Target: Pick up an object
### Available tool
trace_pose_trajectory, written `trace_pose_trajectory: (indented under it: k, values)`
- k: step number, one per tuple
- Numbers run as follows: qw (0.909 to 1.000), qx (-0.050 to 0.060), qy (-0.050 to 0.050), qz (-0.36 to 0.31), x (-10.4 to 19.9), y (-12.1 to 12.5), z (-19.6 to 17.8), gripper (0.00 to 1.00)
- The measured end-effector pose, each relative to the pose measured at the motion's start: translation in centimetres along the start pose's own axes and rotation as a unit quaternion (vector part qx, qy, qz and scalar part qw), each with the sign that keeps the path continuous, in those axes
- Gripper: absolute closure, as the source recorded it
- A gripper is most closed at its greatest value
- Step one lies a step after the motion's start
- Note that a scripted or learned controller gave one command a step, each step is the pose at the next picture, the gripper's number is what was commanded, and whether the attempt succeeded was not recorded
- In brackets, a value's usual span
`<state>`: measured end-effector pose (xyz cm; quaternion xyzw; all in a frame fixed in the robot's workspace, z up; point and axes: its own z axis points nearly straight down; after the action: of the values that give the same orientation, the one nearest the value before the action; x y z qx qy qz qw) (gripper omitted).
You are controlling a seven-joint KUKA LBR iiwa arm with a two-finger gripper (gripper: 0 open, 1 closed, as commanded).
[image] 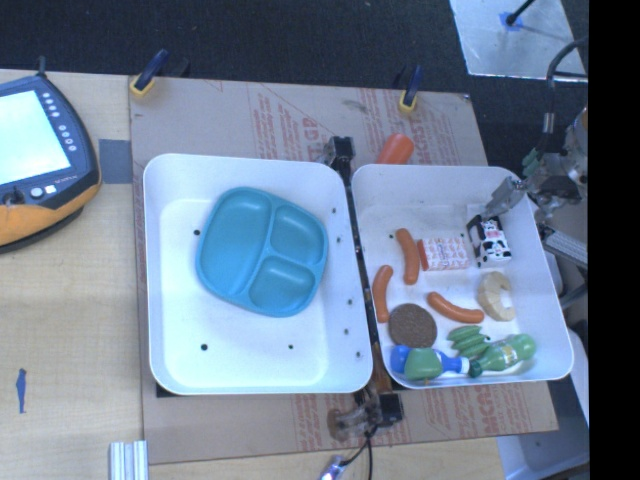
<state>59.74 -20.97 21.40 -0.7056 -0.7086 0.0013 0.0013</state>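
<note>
Apparently lined up for a grab, the gripper (487, 220) hangs at the right bin's (553, 298) upper right, jaws spread over the cow figurine (490, 242).

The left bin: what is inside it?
The left bin holds one blue tray, lying flat with three bare compartments. Whatever may lie under the tray is covered.

I see a robotics lab: two white bins (160, 268) are clamped onto a cardboard sheet (300, 118) on my worktop (60, 318), with a control pendant (40, 158) at the left and toy food (440, 308) for testing.
</note>
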Motion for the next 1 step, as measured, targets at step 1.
trace_pose_trajectory:
  k: [1]
  values:
    - [1.0,-0.002,-0.001,-0.001,-0.16,4.81,12.11,0.0]
